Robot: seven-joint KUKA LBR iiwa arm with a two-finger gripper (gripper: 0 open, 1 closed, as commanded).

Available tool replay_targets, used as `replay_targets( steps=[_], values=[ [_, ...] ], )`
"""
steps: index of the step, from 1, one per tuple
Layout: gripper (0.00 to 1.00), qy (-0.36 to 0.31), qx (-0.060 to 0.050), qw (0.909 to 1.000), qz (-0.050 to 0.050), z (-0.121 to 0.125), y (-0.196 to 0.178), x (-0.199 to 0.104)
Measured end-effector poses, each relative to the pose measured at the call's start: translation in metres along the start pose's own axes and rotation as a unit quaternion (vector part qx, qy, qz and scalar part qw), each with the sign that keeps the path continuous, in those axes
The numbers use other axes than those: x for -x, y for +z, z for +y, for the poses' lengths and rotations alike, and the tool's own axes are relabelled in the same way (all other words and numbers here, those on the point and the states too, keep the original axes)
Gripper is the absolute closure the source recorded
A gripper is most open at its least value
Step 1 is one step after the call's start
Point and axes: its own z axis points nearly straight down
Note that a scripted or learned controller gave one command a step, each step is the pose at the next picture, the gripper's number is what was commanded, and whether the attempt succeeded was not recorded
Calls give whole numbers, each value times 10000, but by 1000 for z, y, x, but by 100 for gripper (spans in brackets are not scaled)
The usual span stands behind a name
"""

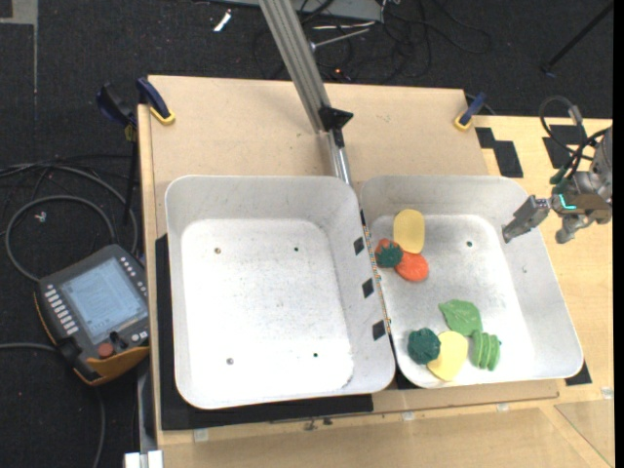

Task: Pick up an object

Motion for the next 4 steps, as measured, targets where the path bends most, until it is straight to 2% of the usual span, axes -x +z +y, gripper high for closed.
replay_targets(
  steps=[1,2,3,4],
  values=[
    [0,17,-28,10000,7,-10,56,-1],
    [0,15,-25,10000,8,-3,116,0],
    [0,18,-30,10000,10,-6,178,4],
    [100,18,8,10000,-2,-4,164,4]
  ],
)
